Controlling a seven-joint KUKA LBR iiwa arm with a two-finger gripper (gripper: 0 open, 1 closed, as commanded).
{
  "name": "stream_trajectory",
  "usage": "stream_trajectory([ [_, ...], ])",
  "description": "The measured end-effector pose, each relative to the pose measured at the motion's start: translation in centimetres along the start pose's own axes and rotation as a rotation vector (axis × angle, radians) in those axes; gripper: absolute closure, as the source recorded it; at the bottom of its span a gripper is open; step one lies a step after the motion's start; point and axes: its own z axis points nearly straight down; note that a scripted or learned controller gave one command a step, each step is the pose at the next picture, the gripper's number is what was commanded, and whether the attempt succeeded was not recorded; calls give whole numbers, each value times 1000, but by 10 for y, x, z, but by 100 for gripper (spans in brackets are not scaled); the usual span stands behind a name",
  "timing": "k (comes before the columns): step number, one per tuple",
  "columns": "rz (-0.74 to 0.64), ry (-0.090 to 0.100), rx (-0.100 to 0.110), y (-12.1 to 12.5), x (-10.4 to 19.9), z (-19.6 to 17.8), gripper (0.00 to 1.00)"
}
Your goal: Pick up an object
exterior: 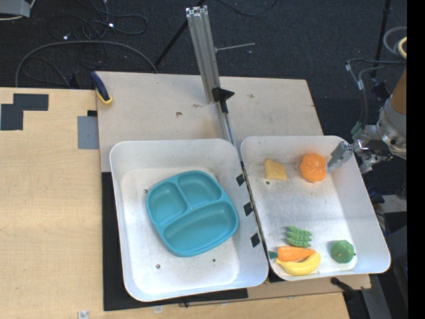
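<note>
At three o'clock in the camera view the arm (398,121) reaches in over the right bin's (362,198) far rim; its pincer (340,155) shows as a grey tip hanging just beside the orange (313,167), at the fruit's two o'clock; whether that tip is spread or closed I cannot tell, and nothing shows in its grip. The orange sits at the bin's twelve o'clock, round, so it has no long axis to line up with; a short move toward eight o'clock would put the tip over it, I judge. At the orange's nine o'clock lies a yellow block (275,171), near but apart; down at six o'clock of that bin huddle peas (298,234), a carrot (295,252) and a banana (299,264), with a lime (342,251) close by, all well apart from the tip; the left bin (126,244) holds a blue plate (191,212).
</note>
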Motion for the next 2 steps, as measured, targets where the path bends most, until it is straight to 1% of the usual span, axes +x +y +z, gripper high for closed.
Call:
stream_trajectory([
  [1, -3, -3, -14, 2, 0, -8, 0],
  [2, -4, -2, -9, 6, 7, 39, 0],
])
